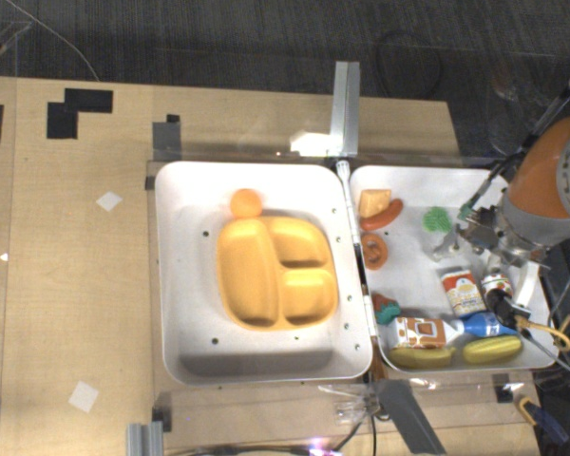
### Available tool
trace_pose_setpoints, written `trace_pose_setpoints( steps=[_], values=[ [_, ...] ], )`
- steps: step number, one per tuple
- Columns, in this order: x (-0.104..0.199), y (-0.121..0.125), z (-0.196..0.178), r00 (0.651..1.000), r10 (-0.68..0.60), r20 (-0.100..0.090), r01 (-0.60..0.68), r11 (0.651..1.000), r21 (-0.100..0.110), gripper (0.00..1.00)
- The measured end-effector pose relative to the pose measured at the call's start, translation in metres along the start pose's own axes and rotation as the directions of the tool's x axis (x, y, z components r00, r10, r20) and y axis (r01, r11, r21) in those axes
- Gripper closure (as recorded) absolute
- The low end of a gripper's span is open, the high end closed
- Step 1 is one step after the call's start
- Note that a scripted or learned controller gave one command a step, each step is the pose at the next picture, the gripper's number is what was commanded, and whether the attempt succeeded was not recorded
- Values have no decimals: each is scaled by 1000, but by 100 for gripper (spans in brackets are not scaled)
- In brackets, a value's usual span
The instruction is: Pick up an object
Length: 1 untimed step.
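We saw 2 white bins side by side on the bench. The left bin [180, 255] held a yellow divided tray [274, 272] lying near its middle, its long axis running from the far edge toward the near edge, with 1 long compartment on the left and 2 smaller ones on the right. A small orange ball [246, 201] sat touching the tray's far left corner.

The right bin [408, 177] held the clutter. Near its far left corner lay a wedge of bread [373, 200] with a red sausage [384, 217] just beside it, slanting up to the right, and below them an orange ring [373, 252]. A green lump [438, 219] sat toward the middle. Along the near edge lay 2 yellow bananas [421, 356] end to end, their long axes parallel to that edge, with a small printed carton [420, 332] and a blue item [480, 326] just behind them. A red-labelled can [463, 294] stood above these.

The gripper [456, 239] hung over the right bin's right half, beside the green lump; we could not tell whether its claw was open or closed.
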<state>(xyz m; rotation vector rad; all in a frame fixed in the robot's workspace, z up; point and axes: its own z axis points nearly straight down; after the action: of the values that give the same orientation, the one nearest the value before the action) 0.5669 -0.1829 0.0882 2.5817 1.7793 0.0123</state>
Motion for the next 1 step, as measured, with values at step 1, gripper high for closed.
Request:
trace_pose_setpoints(
  steps=[1],
  values=[
    [5, 54, -59, 995, -98, 2, 98, 995, 0, 0]
  ],
)
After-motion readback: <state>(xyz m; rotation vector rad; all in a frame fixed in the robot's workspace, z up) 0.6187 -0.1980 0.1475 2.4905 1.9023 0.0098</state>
